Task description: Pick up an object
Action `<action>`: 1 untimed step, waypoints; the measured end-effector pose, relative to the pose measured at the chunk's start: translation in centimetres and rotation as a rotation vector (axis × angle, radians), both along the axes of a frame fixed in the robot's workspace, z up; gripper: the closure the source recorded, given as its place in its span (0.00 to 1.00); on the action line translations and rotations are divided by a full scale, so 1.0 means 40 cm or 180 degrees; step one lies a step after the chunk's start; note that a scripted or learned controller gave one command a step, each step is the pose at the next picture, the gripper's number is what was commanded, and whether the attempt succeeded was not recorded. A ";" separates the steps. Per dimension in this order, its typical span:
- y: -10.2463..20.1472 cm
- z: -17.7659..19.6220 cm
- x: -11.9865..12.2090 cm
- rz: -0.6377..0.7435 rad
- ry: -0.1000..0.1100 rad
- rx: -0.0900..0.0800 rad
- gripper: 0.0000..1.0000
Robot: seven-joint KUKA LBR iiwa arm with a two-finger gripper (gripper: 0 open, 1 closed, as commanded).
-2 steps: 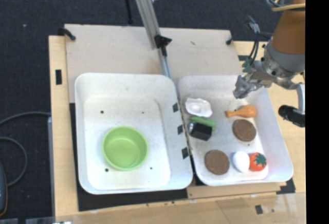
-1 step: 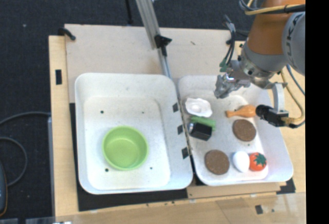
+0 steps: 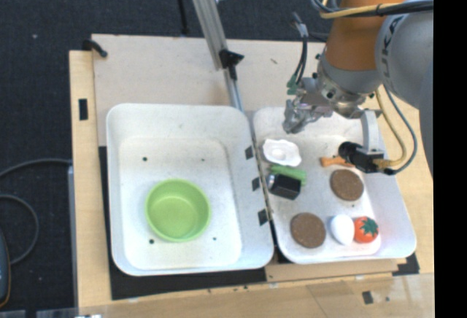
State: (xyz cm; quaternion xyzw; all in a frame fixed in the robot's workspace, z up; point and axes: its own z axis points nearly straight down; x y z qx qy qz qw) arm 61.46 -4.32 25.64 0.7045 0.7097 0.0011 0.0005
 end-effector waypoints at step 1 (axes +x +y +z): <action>0.119 -0.034 0.025 -0.0004 0.0008 -0.0004 1.00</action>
